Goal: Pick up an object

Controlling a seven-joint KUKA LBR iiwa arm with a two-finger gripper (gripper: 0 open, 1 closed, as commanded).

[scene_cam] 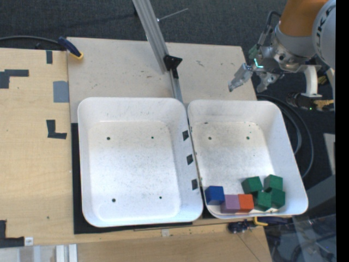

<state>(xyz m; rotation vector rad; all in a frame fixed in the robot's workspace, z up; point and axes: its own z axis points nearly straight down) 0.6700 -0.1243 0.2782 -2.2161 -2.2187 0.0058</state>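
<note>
Above right bin's (283, 125) far rim | gripper (248, 78) state unclear | matte cubes (245, 195) clustered near corner

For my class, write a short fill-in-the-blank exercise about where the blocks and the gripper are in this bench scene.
1. All the blocks lie in the ____ bin as the camera sees it.
2. The blue block sits beside a ____ block, which touches the orange block.
3. The blocks clustered nearest the bin's right corner are ____ in colour.
4. The gripper hangs beyond the bin's ____ edge, away from the blocks.

Missing words: right; purple; green; far
</note>
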